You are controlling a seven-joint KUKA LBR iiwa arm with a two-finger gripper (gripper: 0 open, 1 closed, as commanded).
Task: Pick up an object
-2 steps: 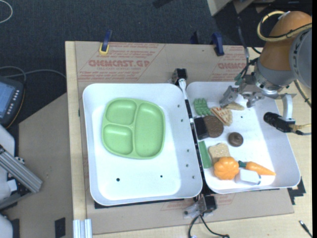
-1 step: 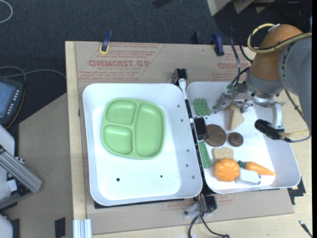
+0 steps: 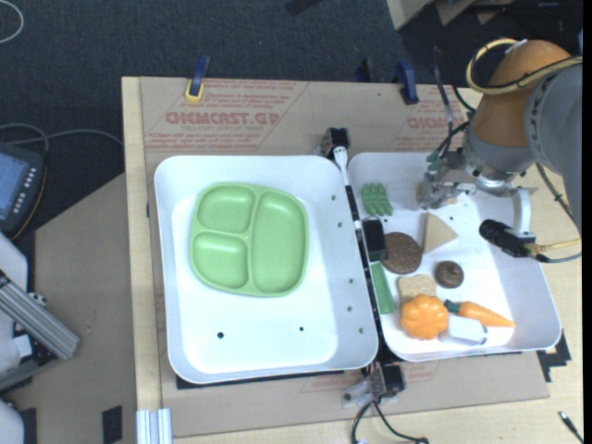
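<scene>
Two white bins are seen side by side on the worktop. The left bin holds a green divided plate, set toward its upper half. The right bin holds the small items: a green ridged piece near the upper left, a brown disc below it, a tan wedge just right of the disc, a small dark round piece, a beige slab, an orange pumpkin touching the slab's lower edge, and a carrot just right of the pumpkin. A green strip lies along the bin's left wall. The arm is reached in from the right, and the end effector is placed low over the upper part of the right bin, just above the wedge and right of the ridged piece. Whether it is spread wide or narrow cannot be told, and nothing is seen held in it.
</scene>
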